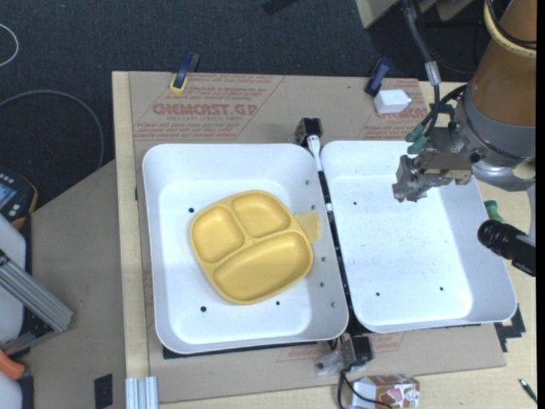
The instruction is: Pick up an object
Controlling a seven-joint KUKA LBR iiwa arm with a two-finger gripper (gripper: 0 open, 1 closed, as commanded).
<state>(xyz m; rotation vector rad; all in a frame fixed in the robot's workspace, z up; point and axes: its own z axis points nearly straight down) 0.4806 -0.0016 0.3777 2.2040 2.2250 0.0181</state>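
The arm reaches in from the right, its orange band (509, 41) high in the corner and the grey wrist below it. The hand (409, 187) hangs over the upper part of the right bin (426, 262), pointing down toward the white floor. Whether its grip is spread or closed cannot be told from this angle, and nothing shows between its tips.

Well to the left of the hand and somewhat lower in the view, the yellow divided plate (249, 245) lies flat in the left bin (170, 186). It has two small compartments on its far side and one large one on its near side, and it sits turned at a slant. A small yellow piece (308, 225) pokes out from under its right edge, on the side nearest the hand.

Between hand and plate run the two bins' touching rims, with a black clip (308, 129) at their upper end. Above the hand, on the bench (255, 105), lies a small white block (392, 101).
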